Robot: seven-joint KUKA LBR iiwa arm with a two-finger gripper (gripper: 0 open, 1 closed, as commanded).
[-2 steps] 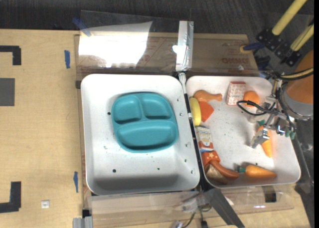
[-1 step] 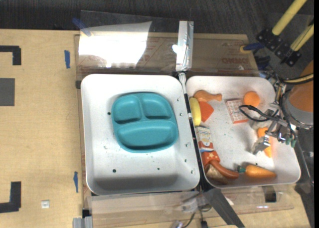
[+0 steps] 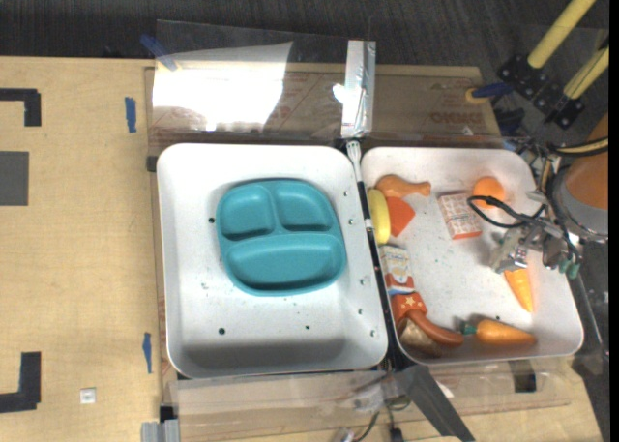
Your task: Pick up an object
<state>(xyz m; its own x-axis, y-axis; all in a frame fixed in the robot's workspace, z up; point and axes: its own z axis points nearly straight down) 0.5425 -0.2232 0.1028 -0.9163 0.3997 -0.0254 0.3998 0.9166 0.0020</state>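
The right white bin [image 3: 445,358] holds several toy foods. An orange drumstick [image 3: 401,186], a yellow piece [image 3: 377,217] and a red wedge [image 3: 399,216] lie at its left. A small printed box [image 3: 458,215] and an orange ball [image 3: 488,189] sit near the back. A printed packet [image 3: 397,274], a brown sausage [image 3: 427,332] and a carrot [image 3: 503,333] lie along the front. My gripper [image 3: 515,254] hangs low at the bin's right side, just above an orange cone-shaped piece [image 3: 521,288]. Nothing shows as held.
The left white bin [image 3: 184,237] bears a teal divided plate [image 3: 280,237]. A black cable [image 3: 486,206] loops from the wrist over the right bin. The arm's orange band [image 3: 590,189] is at the right edge. A clear sheet [image 3: 232,82] lies behind the bins.
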